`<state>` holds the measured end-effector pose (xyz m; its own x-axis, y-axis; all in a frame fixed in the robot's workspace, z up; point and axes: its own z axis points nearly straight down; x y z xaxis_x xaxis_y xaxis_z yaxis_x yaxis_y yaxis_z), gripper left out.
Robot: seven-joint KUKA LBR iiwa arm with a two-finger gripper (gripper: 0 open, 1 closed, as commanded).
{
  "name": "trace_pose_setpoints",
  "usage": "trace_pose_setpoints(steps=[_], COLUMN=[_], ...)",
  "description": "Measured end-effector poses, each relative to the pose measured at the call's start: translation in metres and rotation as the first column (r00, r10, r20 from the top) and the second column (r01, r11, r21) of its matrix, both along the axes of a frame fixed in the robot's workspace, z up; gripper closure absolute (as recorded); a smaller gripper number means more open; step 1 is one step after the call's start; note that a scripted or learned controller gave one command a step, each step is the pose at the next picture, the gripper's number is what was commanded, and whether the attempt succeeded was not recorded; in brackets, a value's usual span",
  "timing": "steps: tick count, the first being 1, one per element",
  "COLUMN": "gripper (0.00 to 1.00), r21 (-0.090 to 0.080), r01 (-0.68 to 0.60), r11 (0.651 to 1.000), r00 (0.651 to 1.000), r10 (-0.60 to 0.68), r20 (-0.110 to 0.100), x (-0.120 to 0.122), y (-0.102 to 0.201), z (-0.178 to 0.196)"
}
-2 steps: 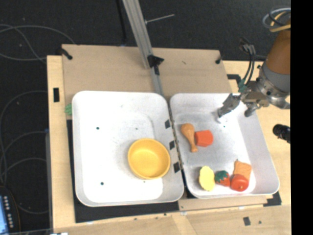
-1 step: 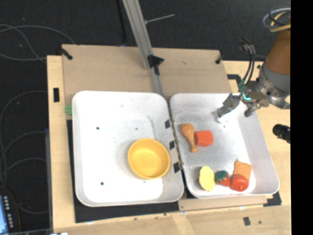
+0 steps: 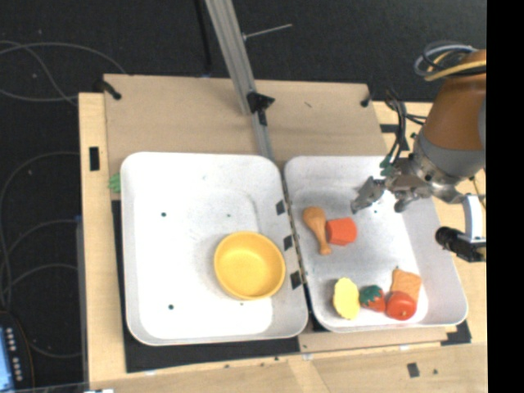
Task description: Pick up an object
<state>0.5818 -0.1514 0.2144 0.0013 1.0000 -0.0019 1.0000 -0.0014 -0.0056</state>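
**Small plastic toys lie close below the raised gripper**

The gripper [image 3: 383, 193] is seen above the upper part of the right bin [image 3: 327, 174]; whether its claw is spread or pressed together cannot be told. Nothing is seen held in it.

Nearest to the gripper, just below and left of it, an orange-red block [image 3: 342, 231] lies touching a tan drumstick toy [image 3: 315, 226]. The block is judged light, rigid and smooth; its flat opposite faces would best be pinched. Further below the gripper, a yellow lemon-like toy [image 3: 346, 298], a red tomato toy [image 3: 399, 304] and an orange piece [image 3: 406, 282] are clustered. A glossy yellow bowl [image 3: 248, 264] is set well left of the gripper, in the left bin [image 3: 164, 187].
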Motion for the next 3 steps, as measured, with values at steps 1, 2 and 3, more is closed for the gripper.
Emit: trace_pose_setpoints(steps=[1, 2, 3], gripper=[0.00, 0.00, 1.00], r21=[-0.001, -0.001, 0.001], r01=[0.000, 0.001, 0.005], r11=[1.000, 1.000, 1.000], r00=[1.000, 1.000, 1.000], r10=[0.000, -0.001, -0.005], r20=[0.002, 0.002, 0.009], x=[-0.005, -0.008, -0.006], y=[-0.002, -0.006, -0.006], z=[-0.043, -0.086, -0.072])
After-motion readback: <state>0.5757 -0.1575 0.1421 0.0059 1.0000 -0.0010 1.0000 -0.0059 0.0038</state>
